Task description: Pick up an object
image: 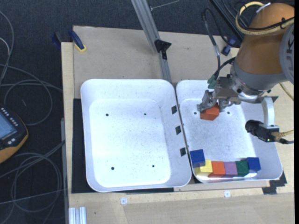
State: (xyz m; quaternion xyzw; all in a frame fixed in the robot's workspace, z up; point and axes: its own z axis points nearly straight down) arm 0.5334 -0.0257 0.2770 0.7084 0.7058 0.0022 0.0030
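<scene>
left bin (93, 97): white, shallow, just a few dark specks on the floor
right bin (275, 164): row of blocks along the near wall, namely blue block (197, 157), yellow block (205, 167), orange block (218, 167), purple block (231, 167), green block (242, 166), and a second blue block (253, 163)
red-orange block (210, 113): small cube, looks slightly tilted
gripper (209, 107): fingers pinched on the red-orange block, holding it
block vs gripper: sits right at the fingertips, over the far part of the right bin, well apart from the row

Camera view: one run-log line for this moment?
gripper: shut on orange block | block: lifted over right bin | row of blocks: bin's near edge
</scene>
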